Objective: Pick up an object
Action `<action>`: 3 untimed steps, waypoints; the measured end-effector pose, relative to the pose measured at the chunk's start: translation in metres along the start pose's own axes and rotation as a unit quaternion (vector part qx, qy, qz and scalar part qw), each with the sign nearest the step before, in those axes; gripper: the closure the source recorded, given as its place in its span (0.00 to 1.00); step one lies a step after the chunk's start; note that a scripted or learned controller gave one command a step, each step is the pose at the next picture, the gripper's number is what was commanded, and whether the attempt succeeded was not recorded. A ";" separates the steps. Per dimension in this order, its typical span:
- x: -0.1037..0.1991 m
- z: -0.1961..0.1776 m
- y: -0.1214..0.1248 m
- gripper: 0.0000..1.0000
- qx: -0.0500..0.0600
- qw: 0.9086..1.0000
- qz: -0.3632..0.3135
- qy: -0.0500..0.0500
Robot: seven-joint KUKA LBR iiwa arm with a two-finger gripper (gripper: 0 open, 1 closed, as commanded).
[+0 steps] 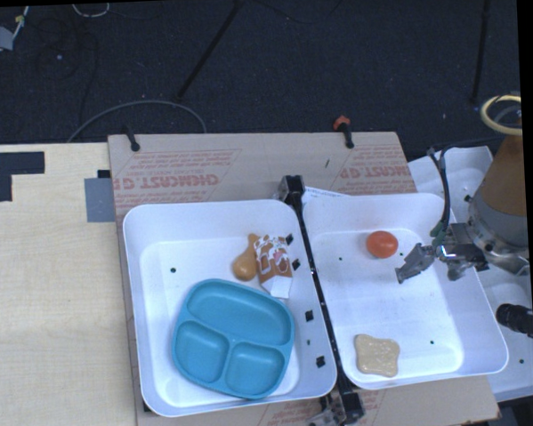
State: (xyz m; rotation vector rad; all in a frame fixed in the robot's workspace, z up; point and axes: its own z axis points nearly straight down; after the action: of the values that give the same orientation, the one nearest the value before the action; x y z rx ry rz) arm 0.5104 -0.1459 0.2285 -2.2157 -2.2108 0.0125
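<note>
Gripper [427, 260] hangs over the right bin [474, 348], jaws spread, nothing btwn them. Nearest pick looks like the red ball [382, 243]: sits on bin floor near the far wall, just up-left of the jaws in camera view. It's round, so no long axis, no pointing dir; approach angle likely doesn't matter.

A small red, perhaps tomato-like ball [382, 243] rests in the right bin [488, 352].

Robotics lab, clamped bench board [246, 169], floor cables [136, 112]
</note>
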 end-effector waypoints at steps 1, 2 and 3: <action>0.000 -0.006 0.002 0.00 -0.006 1.000 -0.001 -0.001; 0.000 0.051 -0.007 0.00 -0.003 1.000 -0.001 0.000; 0.001 0.095 -0.006 0.00 -0.003 1.000 -0.001 0.000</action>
State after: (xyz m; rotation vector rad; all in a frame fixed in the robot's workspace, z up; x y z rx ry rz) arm 0.5035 -0.1449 0.1336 -2.2167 -2.2155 0.0056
